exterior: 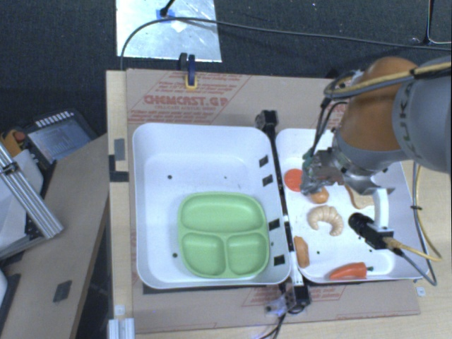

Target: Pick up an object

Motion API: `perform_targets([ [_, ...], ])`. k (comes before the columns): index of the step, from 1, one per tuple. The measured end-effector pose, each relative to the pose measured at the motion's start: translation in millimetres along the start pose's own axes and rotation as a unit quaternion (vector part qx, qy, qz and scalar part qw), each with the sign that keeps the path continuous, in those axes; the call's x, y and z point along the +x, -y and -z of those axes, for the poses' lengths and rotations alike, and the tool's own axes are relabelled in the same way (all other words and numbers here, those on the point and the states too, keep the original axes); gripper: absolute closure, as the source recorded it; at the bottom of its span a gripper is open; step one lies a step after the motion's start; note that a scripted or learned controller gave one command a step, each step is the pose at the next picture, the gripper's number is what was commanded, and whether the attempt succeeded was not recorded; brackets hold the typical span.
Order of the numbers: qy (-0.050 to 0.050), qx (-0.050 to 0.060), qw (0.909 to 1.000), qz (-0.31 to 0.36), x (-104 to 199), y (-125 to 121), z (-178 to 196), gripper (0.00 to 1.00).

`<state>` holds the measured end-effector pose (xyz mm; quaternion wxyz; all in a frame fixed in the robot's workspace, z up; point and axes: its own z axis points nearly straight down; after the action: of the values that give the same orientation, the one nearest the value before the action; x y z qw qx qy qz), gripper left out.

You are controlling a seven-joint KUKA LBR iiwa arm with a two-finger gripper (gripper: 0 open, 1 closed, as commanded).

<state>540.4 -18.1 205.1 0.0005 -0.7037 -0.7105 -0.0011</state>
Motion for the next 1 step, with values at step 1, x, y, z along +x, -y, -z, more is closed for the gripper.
perform_targets([
  [1,0.000,-0.001,1.0000,0.001,54.7,-5.7,15.1,1.00],
])
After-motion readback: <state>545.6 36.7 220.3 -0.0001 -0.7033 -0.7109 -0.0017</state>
